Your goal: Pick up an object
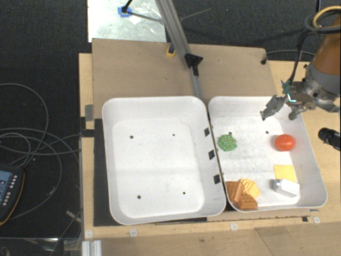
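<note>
The gripper [282, 110] is seen over the far right part of the right bin [314, 196], its two fingers spread wide and nothing held between them. The red tomato-like ball [284, 142] lies on the bin floor just nearer than the gripper, almost directly below it, closer than the green bunch [227, 142] to the left.

The grey arm with its orange band [326, 63] was extended from the right; the two-finger tool [282, 111] was spread open, empty.
</note>
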Action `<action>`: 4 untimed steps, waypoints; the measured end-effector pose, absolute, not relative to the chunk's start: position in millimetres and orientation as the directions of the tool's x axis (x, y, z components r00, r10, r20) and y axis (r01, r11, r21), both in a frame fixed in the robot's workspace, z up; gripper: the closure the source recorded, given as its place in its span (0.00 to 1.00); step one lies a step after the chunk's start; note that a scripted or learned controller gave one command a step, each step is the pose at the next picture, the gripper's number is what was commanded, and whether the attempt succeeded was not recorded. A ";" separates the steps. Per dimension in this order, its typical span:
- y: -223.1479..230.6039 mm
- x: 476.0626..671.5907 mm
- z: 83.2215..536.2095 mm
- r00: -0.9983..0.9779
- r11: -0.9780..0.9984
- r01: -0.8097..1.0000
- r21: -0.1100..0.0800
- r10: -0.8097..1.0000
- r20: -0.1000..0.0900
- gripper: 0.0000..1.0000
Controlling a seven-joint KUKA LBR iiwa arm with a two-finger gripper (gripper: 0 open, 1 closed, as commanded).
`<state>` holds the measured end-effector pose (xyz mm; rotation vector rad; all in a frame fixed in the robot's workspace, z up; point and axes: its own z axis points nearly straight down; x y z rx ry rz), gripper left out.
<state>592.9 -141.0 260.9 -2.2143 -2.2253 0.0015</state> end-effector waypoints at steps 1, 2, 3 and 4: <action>-141.1 593.6 262.9 -0.005 0.005 1.000 0.001 1.000 0.000 0.00; -150.7 597.0 211.7 0.000 0.000 1.000 -0.003 1.000 0.000 0.00; -148.8 594.7 149.1 -0.001 0.001 1.000 -0.005 1.000 0.001 0.00; -148.1 594.1 96.8 -0.001 0.001 1.000 -0.004 1.000 0.001 0.00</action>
